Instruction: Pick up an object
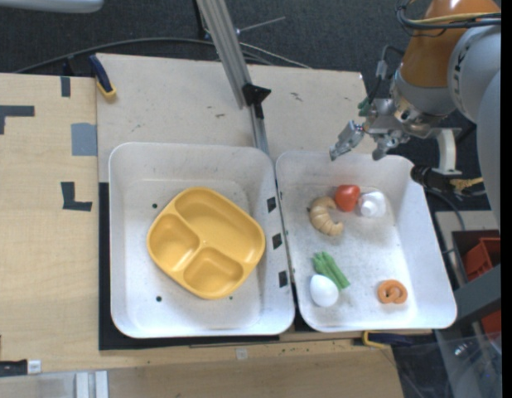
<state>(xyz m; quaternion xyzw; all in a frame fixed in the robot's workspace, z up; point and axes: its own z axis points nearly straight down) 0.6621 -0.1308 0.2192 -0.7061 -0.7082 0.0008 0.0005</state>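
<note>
Now we see the pincer (360, 145) spread and holding nothing, hovering over the far rim of the right bin (422, 222); the croissant (326, 216) lies nearer us and slightly left of it, beside the tomato (347, 196).

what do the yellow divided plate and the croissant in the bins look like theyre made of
The yellow divided plate looks like moulded plastic: even colour, smooth rounded compartments, soft sheen. The croissant is probably a plastic or rubber toy: its tan surface is uniform and slightly glossy, with no flaky crumb. The picture is too coarse to be sure of either.
</note>
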